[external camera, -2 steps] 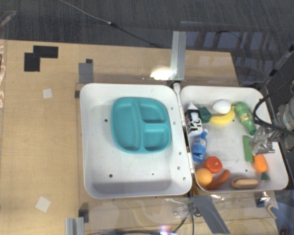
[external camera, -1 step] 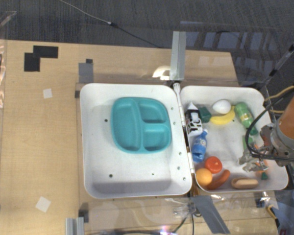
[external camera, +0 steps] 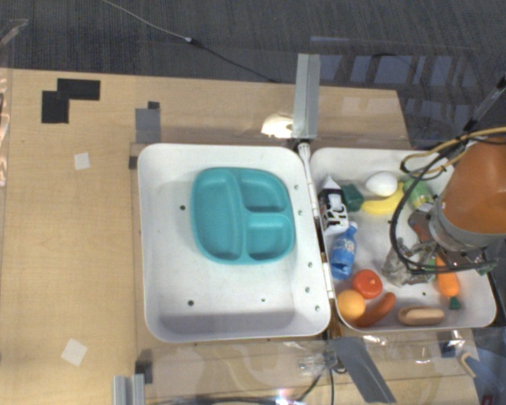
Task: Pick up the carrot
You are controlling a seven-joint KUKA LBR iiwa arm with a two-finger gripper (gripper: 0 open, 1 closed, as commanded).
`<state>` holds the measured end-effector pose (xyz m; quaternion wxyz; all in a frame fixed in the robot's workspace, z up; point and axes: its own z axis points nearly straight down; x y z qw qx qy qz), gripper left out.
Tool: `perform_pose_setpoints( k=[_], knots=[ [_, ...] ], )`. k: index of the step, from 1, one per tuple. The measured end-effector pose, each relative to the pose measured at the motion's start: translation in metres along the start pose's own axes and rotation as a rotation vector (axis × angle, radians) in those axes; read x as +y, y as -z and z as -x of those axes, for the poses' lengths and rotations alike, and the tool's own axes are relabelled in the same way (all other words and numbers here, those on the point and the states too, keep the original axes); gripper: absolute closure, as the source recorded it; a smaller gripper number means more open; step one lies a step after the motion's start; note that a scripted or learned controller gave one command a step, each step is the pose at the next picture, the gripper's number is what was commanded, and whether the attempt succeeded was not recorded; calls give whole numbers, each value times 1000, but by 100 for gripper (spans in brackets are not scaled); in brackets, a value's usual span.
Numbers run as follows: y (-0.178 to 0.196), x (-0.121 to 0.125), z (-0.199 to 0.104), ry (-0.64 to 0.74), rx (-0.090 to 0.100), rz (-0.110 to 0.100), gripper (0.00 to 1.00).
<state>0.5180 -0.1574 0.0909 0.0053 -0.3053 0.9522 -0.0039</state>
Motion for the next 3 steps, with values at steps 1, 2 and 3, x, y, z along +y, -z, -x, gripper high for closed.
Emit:
perform_pose_setpoints(
  k=[1,2,3],
  knots=[
    [0,-31,-29,135,-5,-2,100],
    [-1,-59,2,-75,-2,3,100],
    [-2,-61,4,279,-5,-1,100]
  ],
)
